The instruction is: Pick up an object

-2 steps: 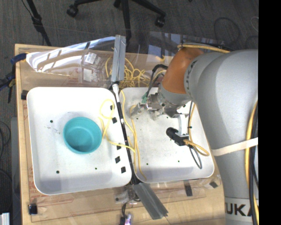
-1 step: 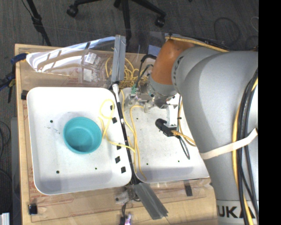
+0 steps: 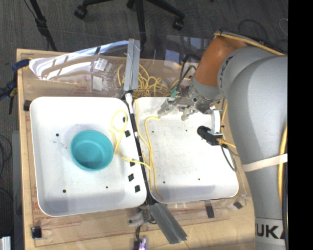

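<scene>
Teal bowl (image 3: 92, 150) sits in left bin (image 3: 44, 146), well apart from gripper (image 3: 178, 108).

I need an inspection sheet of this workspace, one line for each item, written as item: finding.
Surface: wooden bench bearing a left bin and a right bin, both white, side by side.
Job's things: teal bowl upright in the left bin.
Clutter: clear plastic sheet behind the left bin.
Grippers: gripper over the far edge of the right bin, apart from the bowl, nothing between its fingers.
Cables: yellow cord along the divider and into both bins.
Surroundings: chair base on dark floor.
</scene>
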Controlling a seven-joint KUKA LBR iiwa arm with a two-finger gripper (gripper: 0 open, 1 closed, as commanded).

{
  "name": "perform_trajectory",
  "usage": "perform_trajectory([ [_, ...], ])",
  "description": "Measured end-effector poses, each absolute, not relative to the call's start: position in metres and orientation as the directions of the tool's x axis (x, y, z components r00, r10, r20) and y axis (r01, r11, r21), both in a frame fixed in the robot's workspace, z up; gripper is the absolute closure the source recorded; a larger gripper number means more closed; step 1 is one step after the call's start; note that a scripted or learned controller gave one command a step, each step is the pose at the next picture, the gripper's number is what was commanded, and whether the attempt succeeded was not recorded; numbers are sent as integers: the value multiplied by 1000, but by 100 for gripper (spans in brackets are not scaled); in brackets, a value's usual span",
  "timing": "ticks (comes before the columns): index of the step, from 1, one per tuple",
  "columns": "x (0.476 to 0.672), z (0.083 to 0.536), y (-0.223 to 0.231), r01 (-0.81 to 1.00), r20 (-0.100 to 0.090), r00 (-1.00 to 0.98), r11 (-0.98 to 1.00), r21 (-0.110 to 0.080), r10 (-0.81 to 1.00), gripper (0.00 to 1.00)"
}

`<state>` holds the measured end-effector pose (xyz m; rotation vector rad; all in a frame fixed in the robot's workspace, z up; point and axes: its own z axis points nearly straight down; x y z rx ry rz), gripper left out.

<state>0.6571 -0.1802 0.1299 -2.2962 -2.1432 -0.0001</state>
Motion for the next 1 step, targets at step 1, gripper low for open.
perform_trajectory([
  [1, 657, 92, -131, 999, 1, -36, 36, -3, 999, 0],
])
